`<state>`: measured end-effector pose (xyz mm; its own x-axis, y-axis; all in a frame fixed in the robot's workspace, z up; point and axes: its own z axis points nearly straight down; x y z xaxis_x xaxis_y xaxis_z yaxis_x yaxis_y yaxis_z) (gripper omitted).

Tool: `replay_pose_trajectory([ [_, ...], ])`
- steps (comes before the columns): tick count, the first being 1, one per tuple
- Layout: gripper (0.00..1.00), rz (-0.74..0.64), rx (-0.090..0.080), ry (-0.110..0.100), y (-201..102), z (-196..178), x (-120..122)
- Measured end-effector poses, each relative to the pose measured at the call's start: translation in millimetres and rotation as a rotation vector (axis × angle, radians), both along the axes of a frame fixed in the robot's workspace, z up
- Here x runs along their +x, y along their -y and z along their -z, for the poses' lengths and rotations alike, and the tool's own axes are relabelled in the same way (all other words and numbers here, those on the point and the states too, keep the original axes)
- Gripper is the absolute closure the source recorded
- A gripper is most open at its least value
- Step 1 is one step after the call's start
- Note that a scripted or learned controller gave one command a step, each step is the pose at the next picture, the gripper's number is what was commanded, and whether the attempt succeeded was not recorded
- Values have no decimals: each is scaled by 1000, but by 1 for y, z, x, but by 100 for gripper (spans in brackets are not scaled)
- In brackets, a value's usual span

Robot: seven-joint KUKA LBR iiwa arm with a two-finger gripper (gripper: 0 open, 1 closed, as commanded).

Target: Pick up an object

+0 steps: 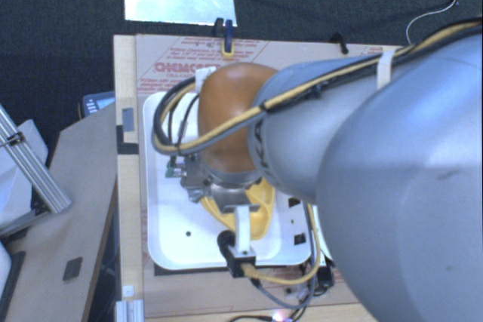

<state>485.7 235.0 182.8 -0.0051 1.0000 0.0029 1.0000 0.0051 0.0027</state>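
Yellow object (263, 209) — the likeliest target — lies in the white bin (162, 237), toward its near right part, mostly hidden beneath the arm's wrist (226, 124). The gripper (226, 201) sits low over it. Contact cannot be made out, and whether the jaws are wide or closed cannot be told, since the wrist covers them. By my judgement the step in hand is the descent or the grasp itself. The next move calls for a firm close on the yellow shape, then a straight lift — clear of the bin's wall.

the tan surface (302, 56), printed in red, carries a shallow white bin (172, 241) toward its left side.
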Motion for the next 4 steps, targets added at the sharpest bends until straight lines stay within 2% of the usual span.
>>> replay_pose_trajectory([
  [1, 100, 10, 0, 5, 118, -69, 9],
  [2, 100, -3, -1, -2, 67, -90, 24],
  [3, 100, -6, 6, 14, 11, -256, 26],
  [4, 100, 9, -7, -14, 72, -159, -1],
])
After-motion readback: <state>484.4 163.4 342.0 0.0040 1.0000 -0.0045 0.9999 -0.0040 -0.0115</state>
